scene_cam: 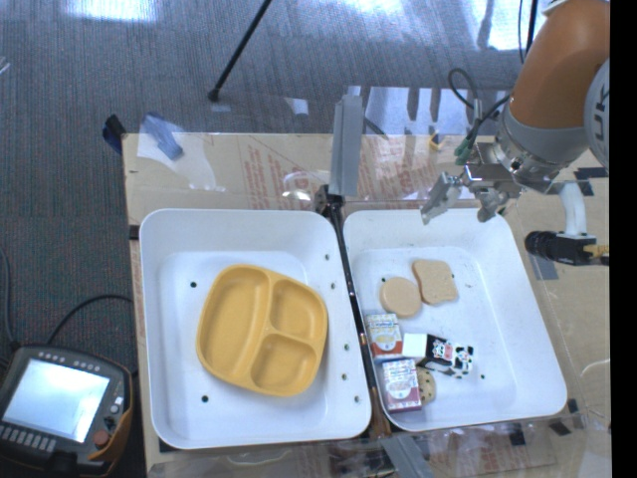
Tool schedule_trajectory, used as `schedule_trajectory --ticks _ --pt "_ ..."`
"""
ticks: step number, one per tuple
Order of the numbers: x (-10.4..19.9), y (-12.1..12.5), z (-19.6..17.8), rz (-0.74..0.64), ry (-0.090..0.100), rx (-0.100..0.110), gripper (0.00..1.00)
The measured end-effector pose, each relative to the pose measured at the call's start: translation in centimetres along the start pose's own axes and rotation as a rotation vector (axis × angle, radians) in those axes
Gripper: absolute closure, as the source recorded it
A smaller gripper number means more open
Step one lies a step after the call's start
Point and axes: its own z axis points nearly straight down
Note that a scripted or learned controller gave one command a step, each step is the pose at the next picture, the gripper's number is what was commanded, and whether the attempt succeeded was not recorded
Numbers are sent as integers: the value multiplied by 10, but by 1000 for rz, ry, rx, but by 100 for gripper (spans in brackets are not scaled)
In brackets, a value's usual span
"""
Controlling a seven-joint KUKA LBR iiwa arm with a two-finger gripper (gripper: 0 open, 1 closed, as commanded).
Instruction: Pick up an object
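White bins sit side by side on the desk. From above, the left bin holds a yellow divided plate. The right bin holds a round cracker touching a toast slice, with two red cartons, a cookie and a black-and-white carton nearer the front. The claw hangs over the right bin's far rim, fingers spread and holding nothing, well apart from the food.

The bench (brown-topped) bears two white bins side by side, touching.
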Motion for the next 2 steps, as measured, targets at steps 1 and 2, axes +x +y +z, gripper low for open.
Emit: schedule_trajectory --ticks 1,2 --pt "-31 12 120 -188 3 9 0" --pt "-7 16 188 -128 -1 -6 0"
